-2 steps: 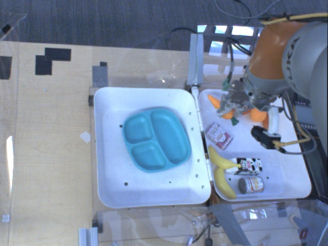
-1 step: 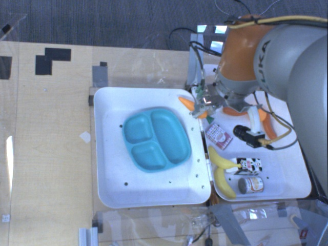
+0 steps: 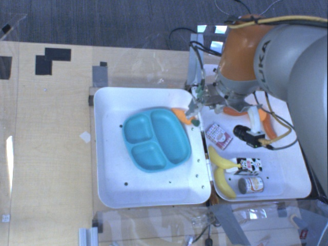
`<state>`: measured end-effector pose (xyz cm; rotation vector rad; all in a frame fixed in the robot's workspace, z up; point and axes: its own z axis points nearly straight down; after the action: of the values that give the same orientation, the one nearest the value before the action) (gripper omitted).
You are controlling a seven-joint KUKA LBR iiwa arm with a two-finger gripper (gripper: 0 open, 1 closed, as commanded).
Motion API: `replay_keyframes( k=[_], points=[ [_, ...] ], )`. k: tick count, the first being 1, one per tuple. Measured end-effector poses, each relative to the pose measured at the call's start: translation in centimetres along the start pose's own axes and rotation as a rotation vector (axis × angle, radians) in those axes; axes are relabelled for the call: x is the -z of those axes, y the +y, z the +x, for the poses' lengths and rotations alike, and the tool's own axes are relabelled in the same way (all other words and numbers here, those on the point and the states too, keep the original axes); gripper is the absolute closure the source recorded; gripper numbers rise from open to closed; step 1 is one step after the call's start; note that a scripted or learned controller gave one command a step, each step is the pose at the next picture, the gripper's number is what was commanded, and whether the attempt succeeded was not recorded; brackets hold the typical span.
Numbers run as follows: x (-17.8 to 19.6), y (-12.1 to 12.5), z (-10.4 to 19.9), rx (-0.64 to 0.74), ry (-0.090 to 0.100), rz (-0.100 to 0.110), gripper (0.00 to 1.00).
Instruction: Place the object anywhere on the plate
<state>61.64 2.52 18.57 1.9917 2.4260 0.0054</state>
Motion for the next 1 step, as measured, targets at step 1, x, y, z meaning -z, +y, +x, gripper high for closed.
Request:
replay_keyframes(
  k=[1],
  points=[
    [1.18, 0.18, 0.08, 0.003, 0.0, -0.005, 1.0]
  ],
)
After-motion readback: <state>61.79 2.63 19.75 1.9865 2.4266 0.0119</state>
